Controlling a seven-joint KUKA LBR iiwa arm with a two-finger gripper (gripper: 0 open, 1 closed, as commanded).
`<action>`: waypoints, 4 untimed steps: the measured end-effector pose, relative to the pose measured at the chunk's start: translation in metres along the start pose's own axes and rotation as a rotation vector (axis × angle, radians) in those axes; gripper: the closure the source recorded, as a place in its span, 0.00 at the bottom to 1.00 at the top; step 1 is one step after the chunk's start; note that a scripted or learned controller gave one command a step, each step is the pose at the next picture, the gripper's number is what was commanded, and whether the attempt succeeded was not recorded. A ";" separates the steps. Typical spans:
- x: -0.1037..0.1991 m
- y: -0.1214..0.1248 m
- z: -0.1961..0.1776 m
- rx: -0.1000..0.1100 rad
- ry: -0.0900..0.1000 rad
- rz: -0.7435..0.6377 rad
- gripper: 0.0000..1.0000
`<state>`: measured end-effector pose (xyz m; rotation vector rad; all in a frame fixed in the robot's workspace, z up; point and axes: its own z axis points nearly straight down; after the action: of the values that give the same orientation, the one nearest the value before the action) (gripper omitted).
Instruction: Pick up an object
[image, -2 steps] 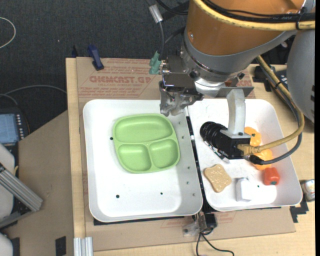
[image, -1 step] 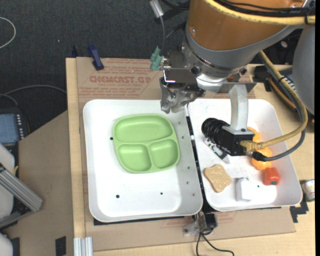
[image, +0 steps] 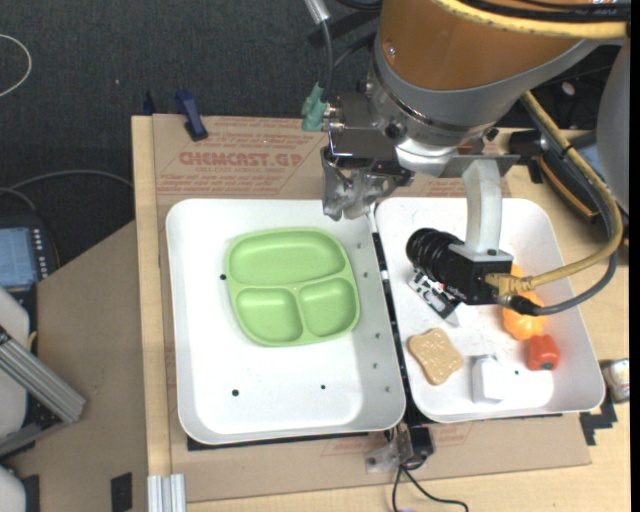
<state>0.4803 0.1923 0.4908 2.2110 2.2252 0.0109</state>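
My gripper (image: 350, 200) hangs over the far edge of the left bin (image: 195, 330), close to the divider between the two bins, with nothing seen in it. A green divided plate (image: 292, 286) lies in the left bin, just below and left of the gripper. The right bin (image: 570, 395) holds a tan toast slice (image: 436, 355), a white block (image: 488, 380), a yellow-orange piece (image: 520, 322), a red piece (image: 541, 351) and a small black-and-white item (image: 432, 292). All of these lie apart from the gripper, toward the near right.
The bins rest on a cardboard sheet (image: 240, 150) with a blue clip (image: 190, 113) at its far left. The grey arm with its orange band (image: 470, 40) looms over the far side of the right bin. Cables (image: 575, 285) run across the right.
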 end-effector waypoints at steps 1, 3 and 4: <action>-0.041 -0.003 0.074 0.017 -0.005 0.012 1.00; 0.014 -0.002 0.051 0.006 0.001 0.000 1.00; -0.037 -0.001 0.070 0.012 -0.003 0.012 1.00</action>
<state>0.4797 0.1557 0.4208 2.2289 2.2163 -0.0063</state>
